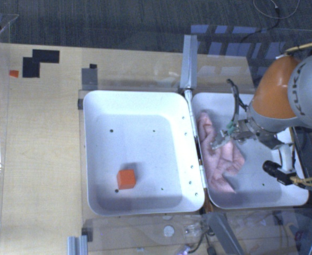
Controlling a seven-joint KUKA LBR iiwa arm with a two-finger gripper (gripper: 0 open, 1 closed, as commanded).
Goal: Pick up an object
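Evenly and brightly lit from overhead. Soft shadows pooled along the near inner walls of both bins (92, 142). Faint glare at the counter (39, 158) left edge. Slightly soft throughout.

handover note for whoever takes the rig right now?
Gripper: down in the right bin, over the pink cloth; finger state not readable from this view.
Pink cloth: crumpled along the right bin's left side, resting on the floor.
Orange cube: left bin, lower left of centre, untouched.
Done: arm positioned at the cloth.
Left: confirm a grasp and lift; nothing visibly raised yet.
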